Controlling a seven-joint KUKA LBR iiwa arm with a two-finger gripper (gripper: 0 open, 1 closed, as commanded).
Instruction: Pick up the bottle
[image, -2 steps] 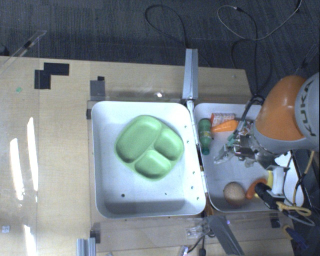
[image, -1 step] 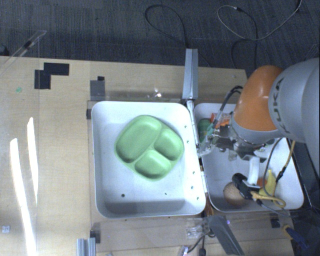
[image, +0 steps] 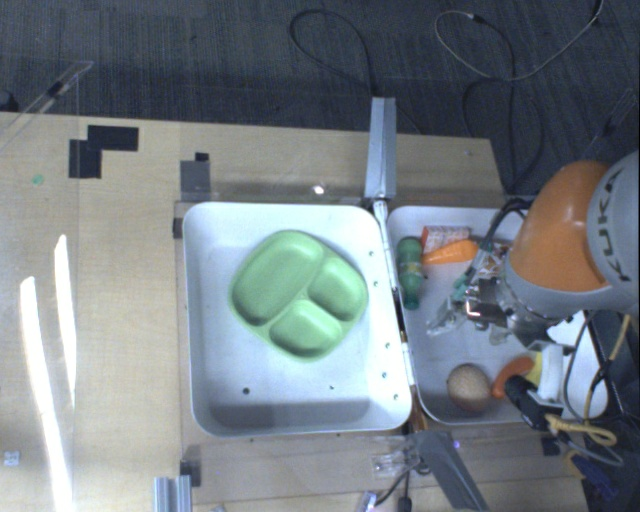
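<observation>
Grey arm (image: 590, 250) w/ orange band, black cables.

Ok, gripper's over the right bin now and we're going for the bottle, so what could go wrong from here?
1. The green bottle lies against the divider wall at the right bin's left edge, so a finger may strike the wall rather than straddle it.
2. The orange carrot-shaped piece sits right beside the bottle and could get nudged or grabbed.
3. The gripper hangs below and right of the bottle, so closing here would probably miss.
</observation>
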